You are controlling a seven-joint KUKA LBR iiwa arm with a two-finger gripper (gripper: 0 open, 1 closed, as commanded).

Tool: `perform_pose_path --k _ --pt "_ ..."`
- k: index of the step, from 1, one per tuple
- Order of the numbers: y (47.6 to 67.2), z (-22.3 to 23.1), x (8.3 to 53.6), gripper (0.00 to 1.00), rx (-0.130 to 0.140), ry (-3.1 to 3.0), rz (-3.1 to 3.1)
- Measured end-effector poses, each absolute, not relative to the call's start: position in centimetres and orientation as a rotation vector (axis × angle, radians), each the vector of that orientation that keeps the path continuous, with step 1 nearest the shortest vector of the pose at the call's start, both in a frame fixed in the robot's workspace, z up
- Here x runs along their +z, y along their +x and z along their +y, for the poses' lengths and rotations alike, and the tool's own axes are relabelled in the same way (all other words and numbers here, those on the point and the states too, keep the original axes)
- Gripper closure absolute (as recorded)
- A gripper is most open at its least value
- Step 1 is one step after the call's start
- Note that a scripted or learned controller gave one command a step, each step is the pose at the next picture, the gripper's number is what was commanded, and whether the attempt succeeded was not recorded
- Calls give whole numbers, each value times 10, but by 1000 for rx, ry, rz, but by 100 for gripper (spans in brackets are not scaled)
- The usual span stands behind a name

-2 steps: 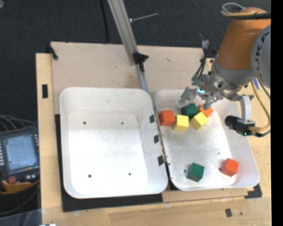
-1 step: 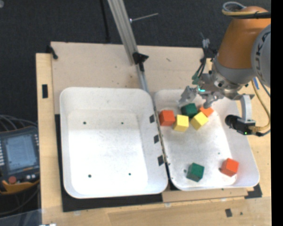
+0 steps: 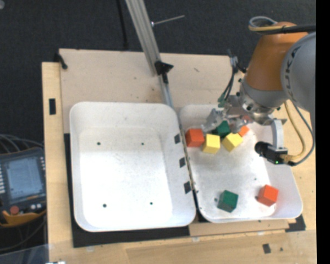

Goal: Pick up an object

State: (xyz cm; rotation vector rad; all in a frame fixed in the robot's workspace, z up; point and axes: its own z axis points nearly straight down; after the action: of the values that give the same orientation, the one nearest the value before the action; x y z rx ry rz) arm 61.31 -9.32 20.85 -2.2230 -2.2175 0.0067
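Blocks crowd the right bin (image 3: 206, 213) at twelve o'clock: orange cube (image 3: 194, 137), two yellows (image 3: 212, 143), one green (image 3: 224, 128). My gripper (image 3: 229, 117) hovers over that green, presumably targeting the cluster; I cannot tell its finger state.

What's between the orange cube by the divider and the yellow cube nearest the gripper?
Another yellow cube, seen in the camera view, sits between the orange cube and the yellow cube.
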Motion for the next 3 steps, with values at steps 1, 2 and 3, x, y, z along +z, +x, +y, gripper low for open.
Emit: perform_pose_path --k 1,2,3 --pt "614 -89 147 0 7 -2225 -2215" --pt "615 -91 98 0 0 -2229 -2220" --pt "615 -92 109 100 -2 -2241 -2210"
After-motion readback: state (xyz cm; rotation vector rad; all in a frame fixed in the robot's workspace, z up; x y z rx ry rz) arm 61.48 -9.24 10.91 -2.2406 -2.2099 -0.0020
